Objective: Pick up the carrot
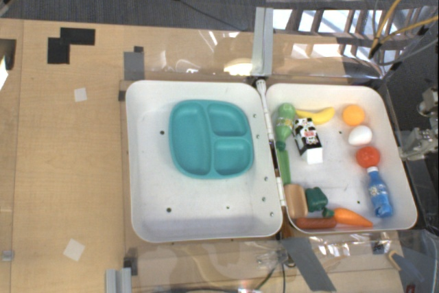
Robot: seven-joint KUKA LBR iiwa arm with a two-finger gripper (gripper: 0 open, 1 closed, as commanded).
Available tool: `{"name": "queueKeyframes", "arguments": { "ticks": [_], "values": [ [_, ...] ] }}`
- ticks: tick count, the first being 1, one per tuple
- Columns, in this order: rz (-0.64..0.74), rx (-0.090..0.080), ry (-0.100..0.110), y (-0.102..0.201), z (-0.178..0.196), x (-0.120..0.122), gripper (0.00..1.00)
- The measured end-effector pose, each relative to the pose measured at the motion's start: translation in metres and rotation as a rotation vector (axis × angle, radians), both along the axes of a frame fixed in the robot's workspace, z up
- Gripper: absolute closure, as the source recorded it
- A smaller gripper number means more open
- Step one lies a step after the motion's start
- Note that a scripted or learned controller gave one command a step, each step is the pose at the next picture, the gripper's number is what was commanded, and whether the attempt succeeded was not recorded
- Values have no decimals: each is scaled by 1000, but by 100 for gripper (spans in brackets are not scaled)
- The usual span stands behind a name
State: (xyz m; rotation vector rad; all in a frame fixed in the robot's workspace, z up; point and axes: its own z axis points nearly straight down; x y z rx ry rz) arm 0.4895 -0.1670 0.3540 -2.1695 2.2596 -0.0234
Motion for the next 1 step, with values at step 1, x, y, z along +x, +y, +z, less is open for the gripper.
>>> {"name": "queueKeyframes", "arguments": {
  "ticks": [1],
  "values": [
    [-184,9,16,-38,-257,-2,100]
  ]
}}
